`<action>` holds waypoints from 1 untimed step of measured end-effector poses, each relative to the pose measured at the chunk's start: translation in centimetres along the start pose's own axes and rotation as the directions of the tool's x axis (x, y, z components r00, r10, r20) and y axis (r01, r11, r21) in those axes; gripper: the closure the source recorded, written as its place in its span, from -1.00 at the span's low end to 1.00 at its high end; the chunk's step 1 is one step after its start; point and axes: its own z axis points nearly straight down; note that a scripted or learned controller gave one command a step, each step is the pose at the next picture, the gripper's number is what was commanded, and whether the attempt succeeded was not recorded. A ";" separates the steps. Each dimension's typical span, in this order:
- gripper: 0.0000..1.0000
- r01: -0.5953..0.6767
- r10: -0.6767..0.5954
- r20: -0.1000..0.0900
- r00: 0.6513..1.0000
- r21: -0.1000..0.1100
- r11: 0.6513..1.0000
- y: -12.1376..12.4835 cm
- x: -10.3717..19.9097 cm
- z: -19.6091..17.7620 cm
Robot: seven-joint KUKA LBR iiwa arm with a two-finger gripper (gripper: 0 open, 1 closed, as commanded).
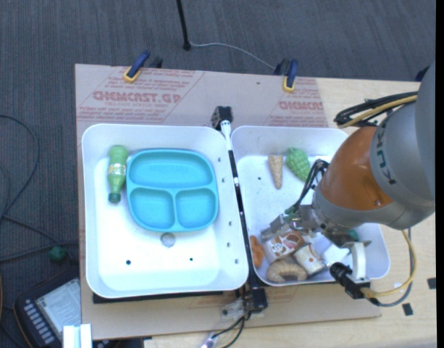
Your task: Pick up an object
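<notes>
Bench: left bin (98, 194) holds blue tray (172, 199), bottle (117, 172); gripper (294, 227) grip unclear.

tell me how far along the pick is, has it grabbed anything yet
Done: the arm has reached down into the right bin, over the pile of small items at its near end. In hand: nothing I can confirm; the wrist hides the grasping part, so no object shows as held. Left: a visible grasp and lift. The green bottle and blue tray lie in the left bin.
</notes>
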 end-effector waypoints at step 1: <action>1.00 0.000 0.000 -0.002 1.000 0.001 1.000 0.1 0.0 -1.0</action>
